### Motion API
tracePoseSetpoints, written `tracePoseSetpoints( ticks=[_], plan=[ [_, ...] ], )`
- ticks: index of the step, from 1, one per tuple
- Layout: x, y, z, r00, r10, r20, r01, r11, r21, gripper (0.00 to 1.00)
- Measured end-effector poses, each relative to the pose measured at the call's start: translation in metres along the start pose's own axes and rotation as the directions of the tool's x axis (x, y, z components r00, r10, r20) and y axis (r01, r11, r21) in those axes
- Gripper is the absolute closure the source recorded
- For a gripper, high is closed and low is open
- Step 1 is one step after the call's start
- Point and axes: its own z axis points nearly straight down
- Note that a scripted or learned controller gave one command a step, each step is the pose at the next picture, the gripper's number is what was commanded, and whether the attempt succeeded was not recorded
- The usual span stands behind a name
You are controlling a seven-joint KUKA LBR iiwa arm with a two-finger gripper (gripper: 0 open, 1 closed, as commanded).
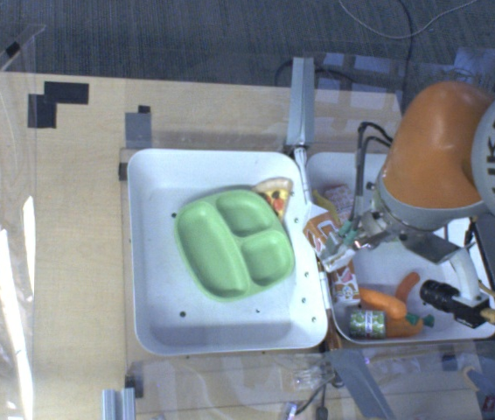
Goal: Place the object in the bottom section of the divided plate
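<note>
Two white bins [142, 261] sit on the worktop [64, 234]; the left holds a green divided plate [230, 243]. My end effector [342, 241] hangs over the right bin's clutter, by a carrot [383, 303]. Whether it is spread or pinching, I cannot tell.

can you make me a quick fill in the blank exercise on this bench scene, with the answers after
1. The divided plate in the left bin is ____ in colour.
2. The plate has ____ sections.
3. The pizza slice lies against the plate's upper ____ edge in this view.
4. The carrot lies in the ____ bin, below the pincer.

Missing words: green; three; right; right
</note>
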Motion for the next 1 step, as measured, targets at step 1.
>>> tracePoseSetpoints(
  ticks=[1],
  plan=[
    [0.0004,0.0345,0.0116,0.999,0.038,0.000,-0.038,0.999,0.000,1.00]
  ],
)
